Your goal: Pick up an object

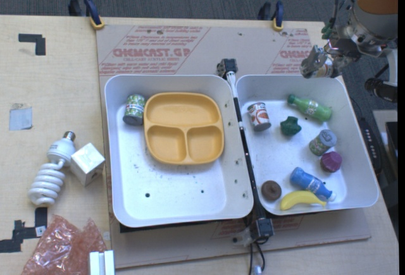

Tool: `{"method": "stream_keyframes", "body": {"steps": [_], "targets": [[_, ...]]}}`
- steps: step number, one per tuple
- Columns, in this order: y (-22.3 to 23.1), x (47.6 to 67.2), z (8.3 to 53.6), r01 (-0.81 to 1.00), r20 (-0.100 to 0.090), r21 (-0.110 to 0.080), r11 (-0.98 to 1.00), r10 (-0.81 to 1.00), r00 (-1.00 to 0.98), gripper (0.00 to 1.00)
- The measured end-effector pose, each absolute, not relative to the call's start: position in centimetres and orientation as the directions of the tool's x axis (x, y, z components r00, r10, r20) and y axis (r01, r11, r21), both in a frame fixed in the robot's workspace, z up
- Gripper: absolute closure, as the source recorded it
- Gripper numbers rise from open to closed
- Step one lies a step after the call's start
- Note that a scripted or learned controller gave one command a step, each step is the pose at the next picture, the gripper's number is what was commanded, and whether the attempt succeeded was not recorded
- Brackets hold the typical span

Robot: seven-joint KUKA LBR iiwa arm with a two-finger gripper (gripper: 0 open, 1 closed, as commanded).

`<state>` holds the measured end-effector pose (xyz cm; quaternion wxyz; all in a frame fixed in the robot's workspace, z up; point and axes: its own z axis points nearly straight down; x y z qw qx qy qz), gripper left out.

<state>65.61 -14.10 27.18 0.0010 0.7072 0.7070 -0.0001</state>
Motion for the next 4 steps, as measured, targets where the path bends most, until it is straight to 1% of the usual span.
{"method": "stream_keyframes", "body": {"steps": [1,2,3,4], "targets": [[-8.5,65.9,28.9,1.0,-0.001,0.001,0.001,1.0,-0.001,1.0],[-7.5,65.9,28.5,1.0,-0.001,0.0,0.001,1.0,-0.001,1.0],[-9.9,65.9,27.7,1.0,-0.001,-0.001,-0.002,1.0,0.002,1.0],[-7.1,65.8,29.2,1.0,-0.001,0.001,0.001,1.0,-0.001,1.0]]}}
